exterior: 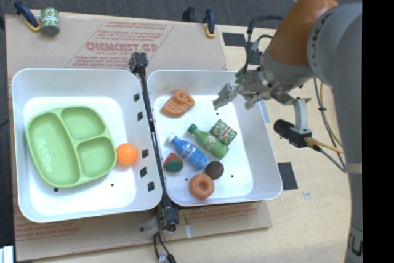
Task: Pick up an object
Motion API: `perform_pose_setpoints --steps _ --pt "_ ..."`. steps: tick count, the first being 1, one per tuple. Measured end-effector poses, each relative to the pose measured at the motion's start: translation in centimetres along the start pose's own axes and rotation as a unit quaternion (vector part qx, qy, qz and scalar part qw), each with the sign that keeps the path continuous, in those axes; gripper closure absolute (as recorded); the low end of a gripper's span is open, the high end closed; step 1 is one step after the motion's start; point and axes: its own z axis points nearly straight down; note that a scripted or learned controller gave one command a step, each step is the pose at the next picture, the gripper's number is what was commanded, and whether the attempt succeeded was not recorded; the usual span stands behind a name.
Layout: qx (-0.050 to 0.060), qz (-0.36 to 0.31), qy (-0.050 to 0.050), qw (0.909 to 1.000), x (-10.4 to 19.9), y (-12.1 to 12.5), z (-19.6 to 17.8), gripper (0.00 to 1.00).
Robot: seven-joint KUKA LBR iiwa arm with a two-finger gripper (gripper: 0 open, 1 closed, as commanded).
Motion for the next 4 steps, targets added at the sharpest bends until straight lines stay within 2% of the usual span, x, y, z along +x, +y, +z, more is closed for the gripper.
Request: perform_pose_setpoints --steps 1,2,3,4 --pt "-0.001 0.0 -0.001 1.0 1.6 -9.8 -3.4 0.0" --pt "-0.01 0.0 -0.002 1.0 -3.4 -7.0 9.8 0.0" --pt "-0.01 -0.004 -0.002 0.9999 -3.2 -6.8 8.7 1.0" --pt "-0.003 0.0 -0.001 1.0 -3.7 -5.5 -5.4 1.0"
